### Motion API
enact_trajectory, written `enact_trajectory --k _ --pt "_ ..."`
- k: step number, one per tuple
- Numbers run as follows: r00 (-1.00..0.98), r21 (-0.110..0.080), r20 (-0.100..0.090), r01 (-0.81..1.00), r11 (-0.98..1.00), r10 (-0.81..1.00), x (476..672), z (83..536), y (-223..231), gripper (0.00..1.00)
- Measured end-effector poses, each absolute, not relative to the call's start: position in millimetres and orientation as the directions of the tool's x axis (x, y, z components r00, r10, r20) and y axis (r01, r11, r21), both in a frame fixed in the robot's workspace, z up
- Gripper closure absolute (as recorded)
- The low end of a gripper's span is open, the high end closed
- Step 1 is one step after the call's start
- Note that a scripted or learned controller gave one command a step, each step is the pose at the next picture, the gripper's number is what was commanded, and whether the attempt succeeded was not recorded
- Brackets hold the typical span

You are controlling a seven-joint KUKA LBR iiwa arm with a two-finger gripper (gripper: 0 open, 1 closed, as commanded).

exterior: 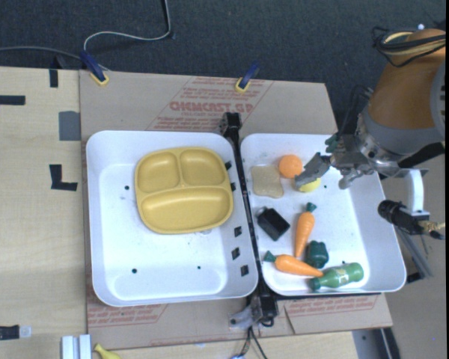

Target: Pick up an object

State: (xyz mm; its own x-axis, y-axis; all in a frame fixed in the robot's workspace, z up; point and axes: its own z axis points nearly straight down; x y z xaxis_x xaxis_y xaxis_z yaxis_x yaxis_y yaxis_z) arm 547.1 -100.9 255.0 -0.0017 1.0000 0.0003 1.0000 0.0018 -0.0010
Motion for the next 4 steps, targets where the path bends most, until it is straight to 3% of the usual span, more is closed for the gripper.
enact_trajectory --k 1,2,3,4 --pt "-0.001 -0.004 0.001 1.0 0.001 1.0 584.9 150 -93 0.0" --pt "-0.001 0.001 0.0 1.0 0.001 1.0 589.1 86 -95 0.0" --pt "-0.002 0.004 -0.001 1.0 0.002 1.0 646.1 86 -96 0.0" --pt "0.0 0.003 -0.002 1.0 0.0 1.0 617.8 86 -95 0.0"
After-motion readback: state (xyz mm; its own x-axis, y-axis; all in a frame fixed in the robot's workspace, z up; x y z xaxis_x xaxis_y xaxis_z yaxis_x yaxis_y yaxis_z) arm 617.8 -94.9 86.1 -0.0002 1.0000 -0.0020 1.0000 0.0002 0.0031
